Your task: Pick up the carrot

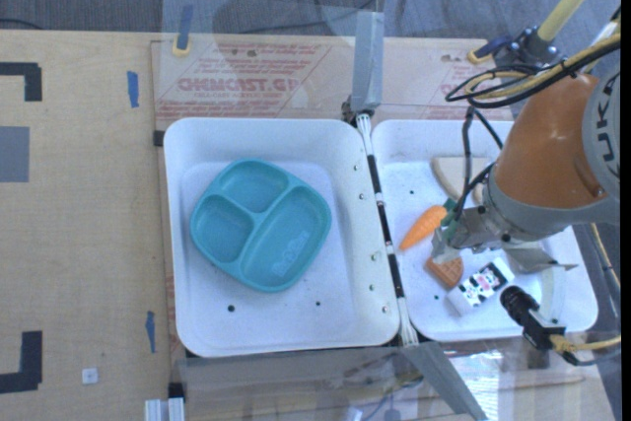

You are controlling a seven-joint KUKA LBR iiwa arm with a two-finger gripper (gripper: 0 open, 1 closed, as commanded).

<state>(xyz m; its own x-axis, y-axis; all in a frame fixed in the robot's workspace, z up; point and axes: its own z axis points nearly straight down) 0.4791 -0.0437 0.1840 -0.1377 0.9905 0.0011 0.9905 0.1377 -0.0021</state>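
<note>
My fingers hover just right of the carrot; whether spread or clenched, I cannot tell. Approach step, I judge: next, straddle it.

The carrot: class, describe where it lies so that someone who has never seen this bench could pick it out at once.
Find the right-hand white bin, the one under the grey and orange arm. The carrot lies near that bin's left wall, tilted, just left of the gripper. It is the one bright orange, tapered piece with a green top; the waffle-like brown piece below it is duller and squarish.
</note>
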